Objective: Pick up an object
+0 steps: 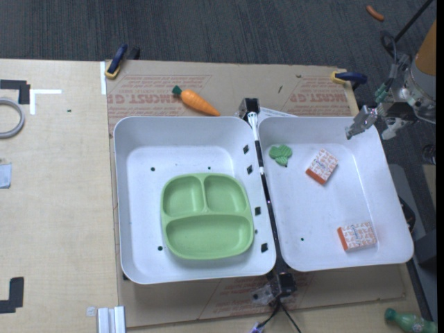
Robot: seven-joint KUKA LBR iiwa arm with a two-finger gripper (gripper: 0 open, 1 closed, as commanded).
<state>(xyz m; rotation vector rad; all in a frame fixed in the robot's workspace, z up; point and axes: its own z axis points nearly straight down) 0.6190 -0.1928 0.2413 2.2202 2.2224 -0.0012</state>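
The right bin holds three things: a small green leafy toy near its back left, an orange and white box lying tilted in the middle, and a second orange and white box near the front right. My gripper hangs over the bin's back right corner, well off from all three. It is open, with nothing between its fingers. The nearest thing to it is the tilted box, to its front left.
The left bin holds a green divided plate. A toy carrot lies on the cardboard behind the bins. Blue and yellow clamps sit at the cardboard's back corners. A green bottle lies at the front right.
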